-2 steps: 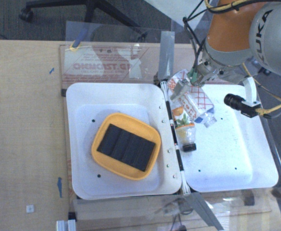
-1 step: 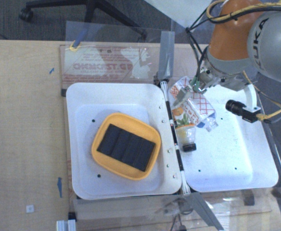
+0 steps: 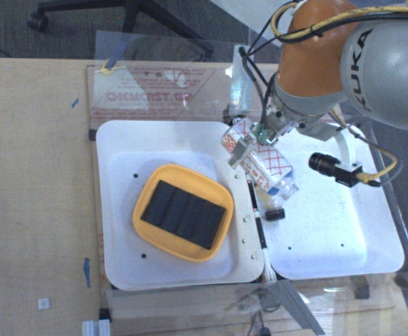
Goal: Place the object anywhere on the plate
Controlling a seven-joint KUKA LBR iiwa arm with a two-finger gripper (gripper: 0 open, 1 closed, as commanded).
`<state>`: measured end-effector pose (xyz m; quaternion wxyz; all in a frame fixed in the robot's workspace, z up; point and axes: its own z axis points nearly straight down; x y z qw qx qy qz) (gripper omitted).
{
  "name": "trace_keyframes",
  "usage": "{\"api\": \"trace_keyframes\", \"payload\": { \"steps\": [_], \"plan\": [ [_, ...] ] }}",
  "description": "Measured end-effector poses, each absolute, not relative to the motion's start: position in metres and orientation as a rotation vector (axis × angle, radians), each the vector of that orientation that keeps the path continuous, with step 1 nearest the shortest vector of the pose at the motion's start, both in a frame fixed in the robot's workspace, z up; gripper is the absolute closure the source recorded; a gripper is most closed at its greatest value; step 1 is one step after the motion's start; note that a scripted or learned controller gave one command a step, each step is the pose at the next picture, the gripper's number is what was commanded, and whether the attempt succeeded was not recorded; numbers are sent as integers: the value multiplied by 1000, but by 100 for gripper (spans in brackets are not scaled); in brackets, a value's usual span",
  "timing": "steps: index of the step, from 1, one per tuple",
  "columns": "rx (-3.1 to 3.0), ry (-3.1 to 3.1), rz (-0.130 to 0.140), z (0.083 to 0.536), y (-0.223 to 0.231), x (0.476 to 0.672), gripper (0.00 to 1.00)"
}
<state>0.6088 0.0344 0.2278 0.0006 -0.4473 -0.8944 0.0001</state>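
The arm (image 3: 371,68) reaches in from the bench's right edge near the far right corner, its grey link running leftward into the orange band (image 3: 315,33) above the wrist. Below the band the wrist turns down and toward the bench's middle, with yellow and black cables looping around it. The gripper (image 3: 249,149) hangs low near the bench's middle, its fingers (image 3: 240,152) slanting toward the near left.
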Motion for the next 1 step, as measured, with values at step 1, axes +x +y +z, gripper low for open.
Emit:
{"api": "trace_keyframes", "payload": {
  "steps": [1],
  "plan": [
    [-1622,-2687,3,217,54,608,100]
  ]
}}
